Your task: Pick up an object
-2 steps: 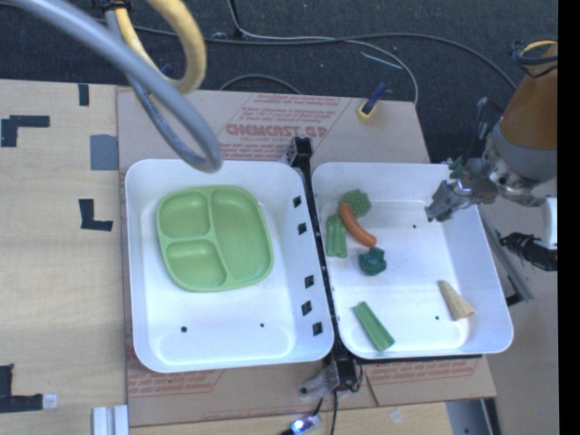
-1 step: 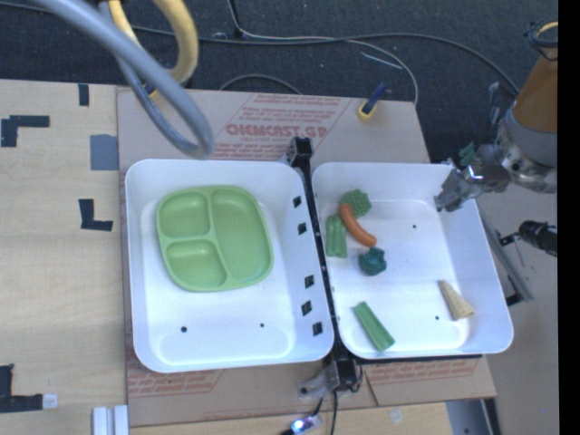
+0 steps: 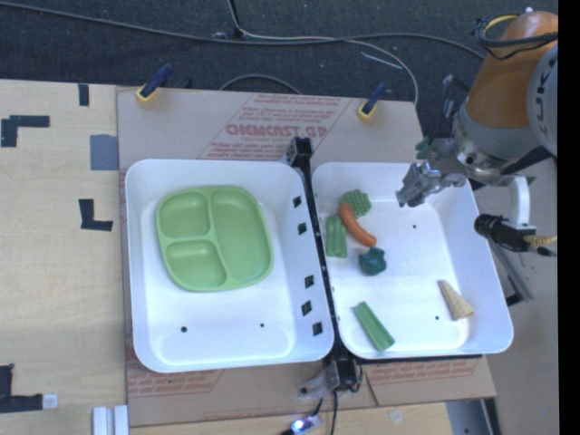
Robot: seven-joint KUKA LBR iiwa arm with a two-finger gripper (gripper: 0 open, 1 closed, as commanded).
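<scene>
Several small items lie in the right bin (image 3: 480, 243), all left of or below the gripper (image 3: 412, 191).
Gripper sits above the bin's upper right area. Orange carrot (image 3: 358, 225) lies nearest, to its left, apart from it, with green pieces (image 3: 355, 201) beside it. Nothing visible between the claw tips; how far they are open cannot be told.

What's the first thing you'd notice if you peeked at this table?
A big light-green divided plate sits in the left bin. In the right bin, toy foods cluster near the divider, an orange carrot brightest among them. The gripper hangs over that bin's far right corner.
</scene>
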